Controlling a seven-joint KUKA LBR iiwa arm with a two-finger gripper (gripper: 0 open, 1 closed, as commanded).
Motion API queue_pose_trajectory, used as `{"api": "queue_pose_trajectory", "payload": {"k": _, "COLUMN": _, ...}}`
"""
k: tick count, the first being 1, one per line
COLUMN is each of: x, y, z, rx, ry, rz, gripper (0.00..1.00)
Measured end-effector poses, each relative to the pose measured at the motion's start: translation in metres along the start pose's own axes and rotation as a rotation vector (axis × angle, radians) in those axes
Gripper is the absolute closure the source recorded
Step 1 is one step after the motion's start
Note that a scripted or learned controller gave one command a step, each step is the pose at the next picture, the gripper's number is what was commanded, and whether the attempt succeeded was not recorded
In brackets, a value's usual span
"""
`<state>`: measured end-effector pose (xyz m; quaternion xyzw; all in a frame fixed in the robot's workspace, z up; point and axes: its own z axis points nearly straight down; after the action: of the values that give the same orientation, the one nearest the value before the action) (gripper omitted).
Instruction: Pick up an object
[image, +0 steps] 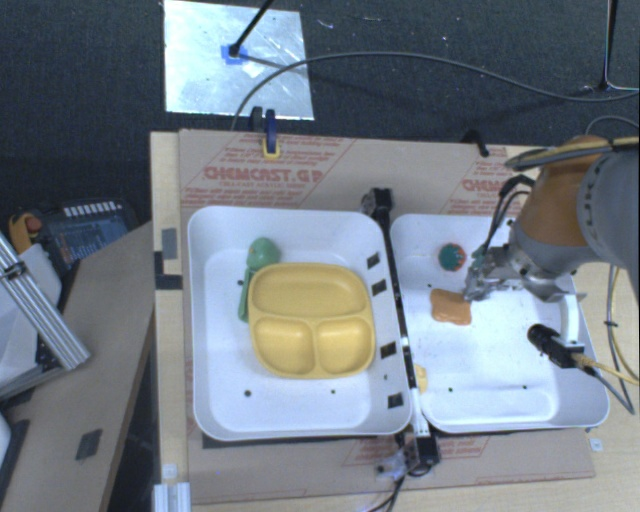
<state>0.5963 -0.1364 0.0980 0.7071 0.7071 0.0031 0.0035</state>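
A slip or a missed grasp is judged possible, because the tool (472, 287) is set at the edge of the flat orange piece (451, 307) rather than over its middle; whether the tool is spread or pressed together cannot be told. The left bin (215, 400) holds a yellow divided tray (310, 318) and a green spoon (256, 262), while the right bin (500, 400) holds the orange piece and, near it, a small teal ball (452, 257).

you see the grey arm with its orange band (560, 205) reaching in over the right shallow white bin (500, 405), its two-finger gripper (472, 290) low at the upper right edge of a flat orange piece (451, 307). a small round teal object (452, 257) lies just above. in the left white bin (215, 330) a yellow divided plastic tray (310, 318) overlaps a green spoon-shaped piece (258, 262).
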Motion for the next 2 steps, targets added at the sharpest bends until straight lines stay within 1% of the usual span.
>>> {"api": "queue_pose_trajectory", "payload": {"k": 2, "x": 0.012, "y": 0.013, "z": -0.095, "rx": 0.003, "ry": 0.0, "rz": -0.006, "gripper": 1.0}}
